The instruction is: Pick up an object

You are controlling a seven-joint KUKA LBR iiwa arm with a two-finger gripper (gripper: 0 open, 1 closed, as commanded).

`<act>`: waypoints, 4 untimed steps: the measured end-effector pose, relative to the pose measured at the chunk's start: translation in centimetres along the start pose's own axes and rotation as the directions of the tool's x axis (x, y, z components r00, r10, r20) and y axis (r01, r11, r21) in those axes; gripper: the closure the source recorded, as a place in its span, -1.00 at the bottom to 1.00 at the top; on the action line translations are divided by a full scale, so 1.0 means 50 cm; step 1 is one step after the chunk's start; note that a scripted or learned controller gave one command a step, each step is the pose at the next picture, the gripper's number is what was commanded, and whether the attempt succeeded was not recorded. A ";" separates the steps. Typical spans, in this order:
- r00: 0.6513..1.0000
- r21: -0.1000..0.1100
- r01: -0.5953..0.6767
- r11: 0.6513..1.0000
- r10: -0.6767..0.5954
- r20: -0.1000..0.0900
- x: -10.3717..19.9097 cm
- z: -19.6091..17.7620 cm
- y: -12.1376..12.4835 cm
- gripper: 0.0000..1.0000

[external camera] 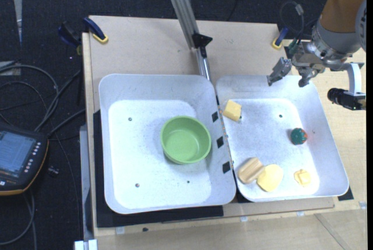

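Gripper (292, 73) hung over right bin (326, 126) at its 12 o'clock rim, fingers spread apart, nothing between them. Right bin held yellow block (232, 110) at 10 o'clock, green-red ball (299, 136) at 3 o'clock, tan piece (250, 170), yellow round piece (270, 178), small yellow toy (302, 176) along 6 o'clock edge. Green bowl (186, 139) sat upright mid left bin (116, 126).

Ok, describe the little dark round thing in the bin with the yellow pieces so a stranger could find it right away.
Start at the right-hand bin, the one under the arm. Along its right side, roughly halfway down, sits a small ball. It is the one dark green and red item there; the others, like the yellow block, are pale yellow or tan.
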State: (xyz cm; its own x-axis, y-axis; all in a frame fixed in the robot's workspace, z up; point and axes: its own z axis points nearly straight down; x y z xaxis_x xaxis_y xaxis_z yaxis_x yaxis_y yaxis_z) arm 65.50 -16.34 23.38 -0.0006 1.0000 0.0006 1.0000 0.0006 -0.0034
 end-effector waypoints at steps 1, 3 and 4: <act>1.000 0.002 -0.001 1.000 0.001 0.000 -0.014 0.121 -0.001 -1.00; 1.000 -0.004 0.000 1.000 0.000 0.001 0.002 0.200 0.013 1.00; 1.000 -0.008 0.000 1.000 0.000 0.002 -0.012 0.093 0.000 1.00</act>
State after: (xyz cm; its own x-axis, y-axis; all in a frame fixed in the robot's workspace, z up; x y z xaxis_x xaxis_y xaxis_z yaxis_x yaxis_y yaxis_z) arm 65.47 -16.91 18.73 -0.0004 1.0000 -0.0011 1.0000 0.0004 0.0044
